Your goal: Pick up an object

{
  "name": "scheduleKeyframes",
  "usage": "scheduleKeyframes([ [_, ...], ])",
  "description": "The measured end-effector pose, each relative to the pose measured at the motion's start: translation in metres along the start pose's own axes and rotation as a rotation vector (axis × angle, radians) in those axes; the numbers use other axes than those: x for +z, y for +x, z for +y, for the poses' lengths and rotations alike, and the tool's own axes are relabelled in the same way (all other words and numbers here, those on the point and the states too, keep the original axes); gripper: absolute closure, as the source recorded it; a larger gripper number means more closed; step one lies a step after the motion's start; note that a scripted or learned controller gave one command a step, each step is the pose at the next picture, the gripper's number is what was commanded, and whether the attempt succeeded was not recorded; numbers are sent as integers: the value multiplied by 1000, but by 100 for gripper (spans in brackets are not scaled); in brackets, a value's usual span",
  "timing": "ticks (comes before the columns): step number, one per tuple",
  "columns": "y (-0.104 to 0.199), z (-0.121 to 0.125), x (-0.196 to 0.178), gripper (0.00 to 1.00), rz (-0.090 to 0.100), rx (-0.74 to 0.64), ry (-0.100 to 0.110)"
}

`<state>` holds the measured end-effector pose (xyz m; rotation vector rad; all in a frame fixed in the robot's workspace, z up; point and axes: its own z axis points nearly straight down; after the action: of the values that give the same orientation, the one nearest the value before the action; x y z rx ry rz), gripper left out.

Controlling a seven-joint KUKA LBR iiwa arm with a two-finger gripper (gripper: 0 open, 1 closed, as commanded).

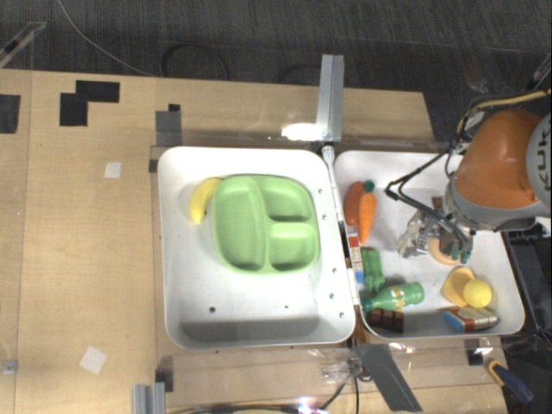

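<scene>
Right bin [516,322]: hand [429,238] beside carrot [366,216].

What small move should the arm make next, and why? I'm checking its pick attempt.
Probably a short drop straight down. The claw hangs in the right bin over a round tan thing, with nothing seen between its fingers. The lemon and carrot lie farther off, so the thing beneath seems the nearest pick.

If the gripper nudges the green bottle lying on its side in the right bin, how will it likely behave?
The green bottle with a yellow label lies on its side, so its round body would probably roll rather than slide. It looks like light toy plastic, likely stiff and somewhat slippery. The green block just beside it may stop a roll toward the bin's far side.
</scene>
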<state>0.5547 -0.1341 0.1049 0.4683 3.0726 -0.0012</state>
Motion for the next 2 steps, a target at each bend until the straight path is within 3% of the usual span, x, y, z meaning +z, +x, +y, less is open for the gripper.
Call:
scheduleKeyframes([
  [1, -110, -16, -60, 100, 16, -214, 1],
  [2, -38, 87, -102, 100, 20, -137, -4],
])
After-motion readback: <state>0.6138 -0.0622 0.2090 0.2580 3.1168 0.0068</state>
